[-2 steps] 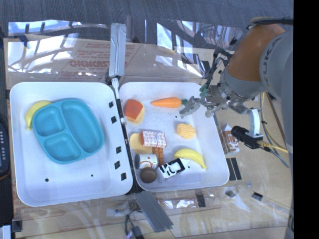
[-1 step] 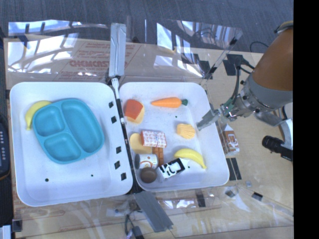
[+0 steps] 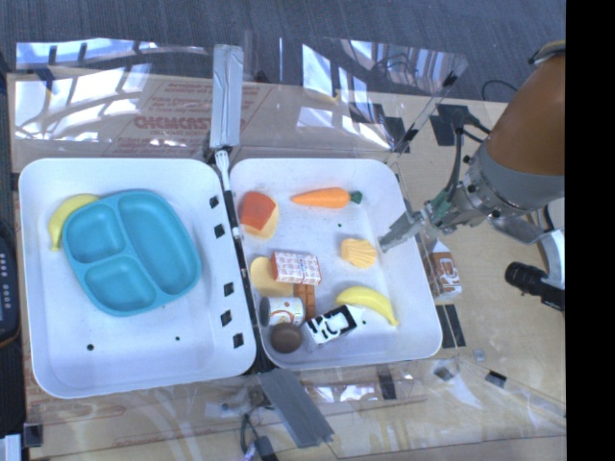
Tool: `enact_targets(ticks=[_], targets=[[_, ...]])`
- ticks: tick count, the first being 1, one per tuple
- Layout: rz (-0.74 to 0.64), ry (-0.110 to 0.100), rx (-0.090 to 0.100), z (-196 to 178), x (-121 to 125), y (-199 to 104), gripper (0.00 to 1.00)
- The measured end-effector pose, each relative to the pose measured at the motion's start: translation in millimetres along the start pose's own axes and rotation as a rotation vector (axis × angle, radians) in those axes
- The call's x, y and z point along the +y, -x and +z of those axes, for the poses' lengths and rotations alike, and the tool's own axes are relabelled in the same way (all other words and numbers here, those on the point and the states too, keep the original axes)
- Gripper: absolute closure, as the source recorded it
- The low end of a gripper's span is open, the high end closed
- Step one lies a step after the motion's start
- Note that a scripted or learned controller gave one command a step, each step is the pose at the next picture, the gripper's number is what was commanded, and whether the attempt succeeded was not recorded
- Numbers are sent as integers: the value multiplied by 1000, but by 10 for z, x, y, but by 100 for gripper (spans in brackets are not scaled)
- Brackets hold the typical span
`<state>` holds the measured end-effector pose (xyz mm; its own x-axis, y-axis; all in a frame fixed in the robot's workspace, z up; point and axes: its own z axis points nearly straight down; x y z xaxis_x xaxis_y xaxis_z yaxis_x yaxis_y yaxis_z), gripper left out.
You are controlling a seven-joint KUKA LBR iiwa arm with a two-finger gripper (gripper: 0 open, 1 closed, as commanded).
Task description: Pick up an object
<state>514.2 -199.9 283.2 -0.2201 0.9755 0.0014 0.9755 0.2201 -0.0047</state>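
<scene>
The gripper (image 3: 392, 236), jaw state impossible to tell, is hovering at the right bin's (image 3: 415, 296) 3 o'clock rim; descending squarely over the yellow ridged piece (image 3: 358, 253) looks wisest.

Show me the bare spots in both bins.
Left bin: bare floor below the blue tray. Right bin: a bare strip between carrot and banana, right of the shell. Its lower left is crowded.

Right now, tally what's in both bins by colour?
Yellow: 4, banana beside the tray, banana, ridged piece, round piece
Orange: 2, carrot, orange-red piece
Blue: 1, tray
Red-and-white: 1, box
Other: 3, can, brown ball, black-and-white item
Total: 11
</scene>
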Motion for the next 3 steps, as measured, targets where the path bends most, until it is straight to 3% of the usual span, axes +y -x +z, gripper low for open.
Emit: enact_targets(ticks=[1,2,3], targets=[[-125,-11,8,1342,244,-242,0],[-287,1,0,1937,473,-434,0],[-290,-1,1,1868,481,-425,100]])
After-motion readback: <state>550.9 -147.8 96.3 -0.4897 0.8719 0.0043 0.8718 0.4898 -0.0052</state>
